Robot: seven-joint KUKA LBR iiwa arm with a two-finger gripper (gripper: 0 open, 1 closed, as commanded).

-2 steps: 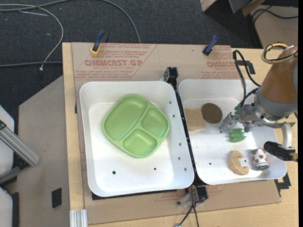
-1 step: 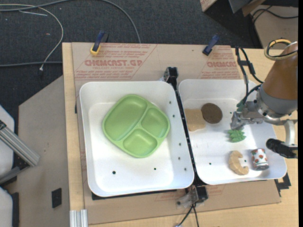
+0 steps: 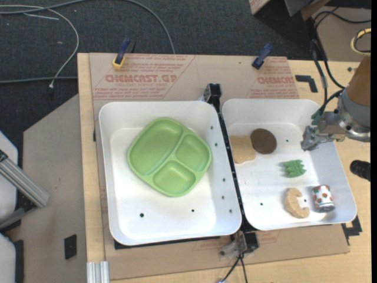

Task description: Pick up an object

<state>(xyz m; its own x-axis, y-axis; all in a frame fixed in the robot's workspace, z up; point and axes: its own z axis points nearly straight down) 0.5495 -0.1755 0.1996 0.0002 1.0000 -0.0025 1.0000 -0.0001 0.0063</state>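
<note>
Dark grey carpet surrounds a bench topped with a brown cardboard sheet (image 3: pixel 177 72) printed in red with "CHEMCAST GP", readable at the upper left and again, tilted, at the upper right. Two blue clamps (image 3: pixel 122 52) pin the sheet's far edge. On it sit two shallow white bins side by side.

Filling much of the left white bin (image 3: pixel 118 217) is a light green plastic divided plate (image 3: pixel 169 156) with three compartments, lying flat and turned at an angle.

Five small things lie scattered in the right white bin (image 3: pixel 336 158): a tan flat biscuit-shaped piece (image 3: pixel 242 148) against the left wall, a dark brown round disc (image 3: pixel 263 141) touching its upper right edge, a small green leafy toy (image 3: pixel 294 168) near the middle, a beige curved bread-like piece (image 3: pixel 296 203) toward the near side, and just beside it a small white can with red spots (image 3: pixel 322 197), whose label is too small to read.

At the bin's upper right edge the grey arm's two-finger gripper (image 3: pixel 310 139) hangs, well apart from every object; whether it is spread or closed cannot be told.
</note>
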